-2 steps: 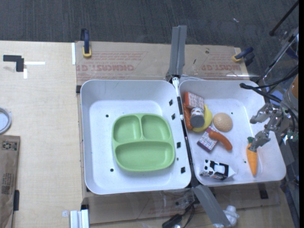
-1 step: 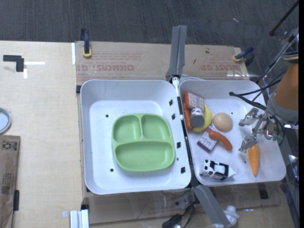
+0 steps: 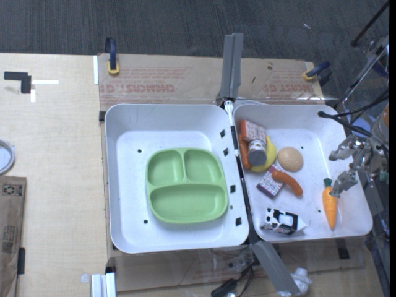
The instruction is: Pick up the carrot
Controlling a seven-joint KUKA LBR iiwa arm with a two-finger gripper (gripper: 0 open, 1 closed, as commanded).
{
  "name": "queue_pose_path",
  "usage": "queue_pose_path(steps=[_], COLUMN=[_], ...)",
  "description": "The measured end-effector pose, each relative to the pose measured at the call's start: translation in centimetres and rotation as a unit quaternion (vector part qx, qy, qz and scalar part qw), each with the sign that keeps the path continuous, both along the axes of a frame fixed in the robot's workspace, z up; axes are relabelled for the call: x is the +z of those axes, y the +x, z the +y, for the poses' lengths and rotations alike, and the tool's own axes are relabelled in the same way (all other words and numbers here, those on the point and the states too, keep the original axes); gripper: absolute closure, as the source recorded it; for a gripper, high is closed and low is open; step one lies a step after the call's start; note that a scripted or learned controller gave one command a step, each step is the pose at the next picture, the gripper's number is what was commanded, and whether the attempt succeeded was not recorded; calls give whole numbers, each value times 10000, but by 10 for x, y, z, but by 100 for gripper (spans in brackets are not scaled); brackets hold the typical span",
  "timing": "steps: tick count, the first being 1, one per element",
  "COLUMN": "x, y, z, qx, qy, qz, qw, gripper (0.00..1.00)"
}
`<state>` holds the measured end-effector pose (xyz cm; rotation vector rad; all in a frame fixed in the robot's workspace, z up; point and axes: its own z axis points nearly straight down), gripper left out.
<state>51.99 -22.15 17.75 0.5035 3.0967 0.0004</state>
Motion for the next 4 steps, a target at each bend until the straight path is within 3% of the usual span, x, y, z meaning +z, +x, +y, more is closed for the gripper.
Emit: queue_pose_path(steps=[1,2,3,4], x=[-55,-5,-21,-17], y=[4,-13,-15,-34], z=[0,0,1,1], qx=[850,946,1770,1682], qy=[1,-5,0,1], qz=[9,1,11,6], qw=[9964,9955,9842,9857], gripper=[0,0,0,0])
